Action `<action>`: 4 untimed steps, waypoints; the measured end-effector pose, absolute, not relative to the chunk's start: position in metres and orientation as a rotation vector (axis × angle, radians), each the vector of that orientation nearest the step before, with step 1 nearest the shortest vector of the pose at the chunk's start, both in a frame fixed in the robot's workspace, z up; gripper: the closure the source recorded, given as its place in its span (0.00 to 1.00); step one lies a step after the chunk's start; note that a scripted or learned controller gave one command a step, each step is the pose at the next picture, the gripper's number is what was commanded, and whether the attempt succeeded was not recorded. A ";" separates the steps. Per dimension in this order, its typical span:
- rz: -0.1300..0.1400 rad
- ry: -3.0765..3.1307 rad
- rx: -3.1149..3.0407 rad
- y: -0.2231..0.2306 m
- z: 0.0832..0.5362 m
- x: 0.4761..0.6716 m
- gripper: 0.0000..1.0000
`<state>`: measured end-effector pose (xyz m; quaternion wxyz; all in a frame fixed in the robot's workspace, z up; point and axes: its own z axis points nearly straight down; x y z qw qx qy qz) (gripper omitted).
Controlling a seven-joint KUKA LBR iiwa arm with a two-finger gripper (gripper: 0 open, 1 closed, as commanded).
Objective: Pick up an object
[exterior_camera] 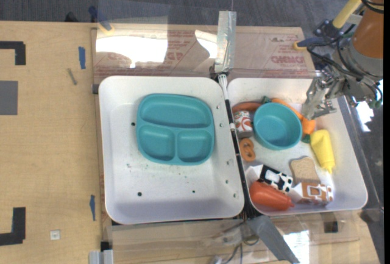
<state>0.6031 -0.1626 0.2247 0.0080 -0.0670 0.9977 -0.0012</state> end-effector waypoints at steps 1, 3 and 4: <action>-0.001 3.125 -0.207 -0.164 0.221 0.601 0.00; -0.004 3.131 -0.144 -0.199 0.088 0.627 0.00; -0.017 3.115 -0.142 -0.202 0.104 0.631 1.00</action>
